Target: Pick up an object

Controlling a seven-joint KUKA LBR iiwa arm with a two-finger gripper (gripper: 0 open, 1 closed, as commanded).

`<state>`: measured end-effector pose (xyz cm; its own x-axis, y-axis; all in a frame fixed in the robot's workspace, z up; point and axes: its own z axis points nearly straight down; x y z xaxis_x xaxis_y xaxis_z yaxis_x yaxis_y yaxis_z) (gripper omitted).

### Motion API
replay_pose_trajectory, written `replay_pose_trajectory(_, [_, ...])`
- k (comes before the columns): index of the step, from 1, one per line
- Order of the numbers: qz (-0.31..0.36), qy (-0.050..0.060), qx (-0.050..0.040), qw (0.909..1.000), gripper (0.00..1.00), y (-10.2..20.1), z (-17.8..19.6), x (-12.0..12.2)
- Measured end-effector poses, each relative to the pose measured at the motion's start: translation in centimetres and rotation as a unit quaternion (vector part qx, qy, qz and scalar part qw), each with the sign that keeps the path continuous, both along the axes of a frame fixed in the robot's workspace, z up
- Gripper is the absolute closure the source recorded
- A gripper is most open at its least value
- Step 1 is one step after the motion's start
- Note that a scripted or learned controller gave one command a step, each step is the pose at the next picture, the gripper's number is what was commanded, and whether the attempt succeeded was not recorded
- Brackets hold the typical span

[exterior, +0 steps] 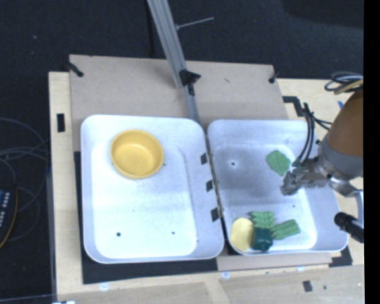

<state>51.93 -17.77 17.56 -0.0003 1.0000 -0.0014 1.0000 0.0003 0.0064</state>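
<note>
Camera view: over the right bin (240, 138) the end effector (290, 186) hangs low, just beside a pale green piece (278, 162); whether it is spread or pressed together, I cannot tell. A yellow lump (241, 233), dark green block (262, 239) and 2 leafy green pieces (285, 228) cluster at the bin's near edge. A yellow bowl (137, 154) sits in the left bin (145, 220). This looks like the approach step; next it must centre on 1 piece and descend.

From my station the feed was soft and slightly blurred. Light fell evenly from above, glaring off the white bins (145, 233) mid-frame, while the upper left floor (38, 18) stayed nearly black. Shadows were faint.
</note>
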Motion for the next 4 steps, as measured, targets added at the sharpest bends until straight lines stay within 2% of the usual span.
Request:
replay_pose_trajectory(2, [0.0, 0.0, 0.0002, 1.0, 1.0, 0.1, 9.6, -0.1])
replay_pose_trajectory(4, [0.002, 0.003, 0.0011, 1.0, 1.0, 10.2, 9.2, 3.6])
